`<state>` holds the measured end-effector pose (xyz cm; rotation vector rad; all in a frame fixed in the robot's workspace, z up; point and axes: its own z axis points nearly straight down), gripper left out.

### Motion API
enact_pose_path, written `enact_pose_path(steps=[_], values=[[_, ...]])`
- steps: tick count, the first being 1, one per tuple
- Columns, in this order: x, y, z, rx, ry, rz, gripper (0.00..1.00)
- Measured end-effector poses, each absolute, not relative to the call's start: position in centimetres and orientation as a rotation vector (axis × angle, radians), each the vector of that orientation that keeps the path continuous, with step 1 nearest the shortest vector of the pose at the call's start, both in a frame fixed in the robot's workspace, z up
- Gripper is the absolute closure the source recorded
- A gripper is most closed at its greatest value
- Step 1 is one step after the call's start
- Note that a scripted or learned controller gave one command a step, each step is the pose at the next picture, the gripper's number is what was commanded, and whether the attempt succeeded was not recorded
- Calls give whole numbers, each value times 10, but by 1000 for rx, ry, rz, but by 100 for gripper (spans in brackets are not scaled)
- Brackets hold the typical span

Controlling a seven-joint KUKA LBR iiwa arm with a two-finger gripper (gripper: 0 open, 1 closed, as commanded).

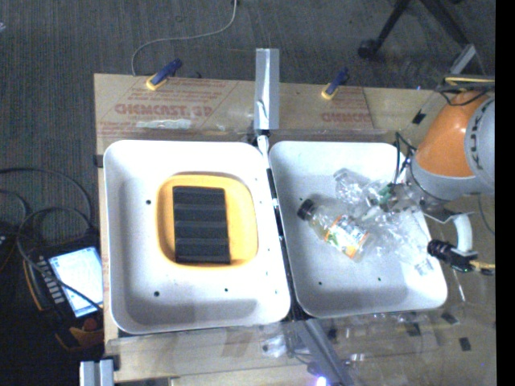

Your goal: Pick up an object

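Your claw [392,197] sits low over the right bin [322,292], at its far right side, buried in crumpled clear plastic [386,223]; you cannot tell its state from here, nor whether it has hold of anything; the small bottle [331,225] lies just left of the claw; well left, the other bin [129,296] holds a yellow tray [245,215].

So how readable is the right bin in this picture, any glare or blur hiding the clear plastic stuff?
Camera view: even, soft lighting, no harsh glare on the shallow white right bin. The crumpled clear plastic pieces blend into the white floor, with hazy edges. The small clear bottle with dark cap and orange label reads sharply. The end effector sits among the plastic, its outline hard to separate.
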<state>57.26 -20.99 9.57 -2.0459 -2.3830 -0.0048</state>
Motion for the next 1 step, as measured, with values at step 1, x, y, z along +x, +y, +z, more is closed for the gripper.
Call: enact_pose_path(steps=[1], values=[[542, -156, 92, -1988, -2453, -7, 0]])
